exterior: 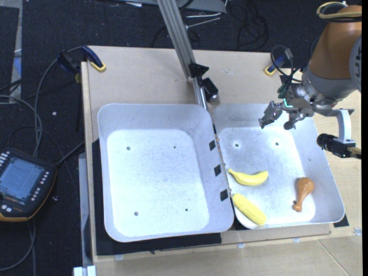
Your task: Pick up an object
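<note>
Gripper (pixel 279 117) hung over the far edge of the right bin (pixel 322 154), its two fingers spread apart with nothing between them. Within that bin, a banana (pixel 249 177) lay near the left wall, well apart from the gripper. A second yellow piece (pixel 249 209), which looked like a corn cob, rested in the near left corner of that bin, just beside the banana. A brown drumstick (pixel 302 192) lay toward its near right side.
</note>
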Tool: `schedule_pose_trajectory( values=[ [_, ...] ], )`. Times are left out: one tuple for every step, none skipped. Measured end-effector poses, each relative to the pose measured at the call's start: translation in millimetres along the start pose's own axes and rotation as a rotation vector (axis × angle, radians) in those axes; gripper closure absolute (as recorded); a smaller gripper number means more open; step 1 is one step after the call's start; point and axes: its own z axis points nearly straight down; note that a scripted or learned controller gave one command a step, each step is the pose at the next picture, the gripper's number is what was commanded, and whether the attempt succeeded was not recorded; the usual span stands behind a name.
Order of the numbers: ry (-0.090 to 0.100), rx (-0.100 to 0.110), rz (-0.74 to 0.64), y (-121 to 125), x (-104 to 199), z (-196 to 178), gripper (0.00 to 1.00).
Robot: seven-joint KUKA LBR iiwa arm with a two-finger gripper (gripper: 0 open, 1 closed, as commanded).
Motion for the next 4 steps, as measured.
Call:
schedule_pose_trajectory(
  values=[
    [0.000,0.000,0.000,0.0,0.0,0.1,0.00],
    [0.001,0.005,0.000,-9.2,2.2,58.6,0.00],
    [0.001,0.005,0.000,-5.5,-5.3,116.2,0.00],
    [0.001,0.002,0.000,-6.0,-5.0,142.7,0.00]
  ],
)
